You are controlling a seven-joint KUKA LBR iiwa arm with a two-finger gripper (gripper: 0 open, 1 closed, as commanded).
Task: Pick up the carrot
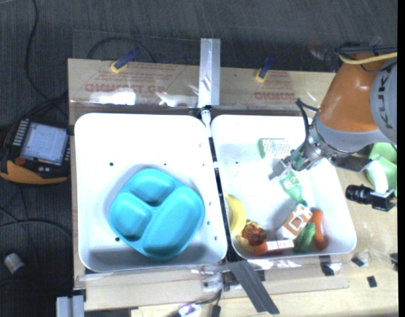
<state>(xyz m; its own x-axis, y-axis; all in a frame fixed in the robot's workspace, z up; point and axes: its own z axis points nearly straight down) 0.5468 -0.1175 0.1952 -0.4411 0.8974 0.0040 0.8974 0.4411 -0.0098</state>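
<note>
Dark carpet lay around the bench [90,71], where two white bins sat side by side. Faint reddish print ran along the cardboard behind them, too blurred to read, and the black letters on the arm [351,104] at the right edge were cut off. The gripper [289,166] hung over the right bin [242,144], above a green packet [292,185]; how it was set I couldn't tell. The carrot [318,226] lay in that bin's lower right corner amid crowded toy food. A blue divided tray [156,213] filled the left bin [96,150].
</note>
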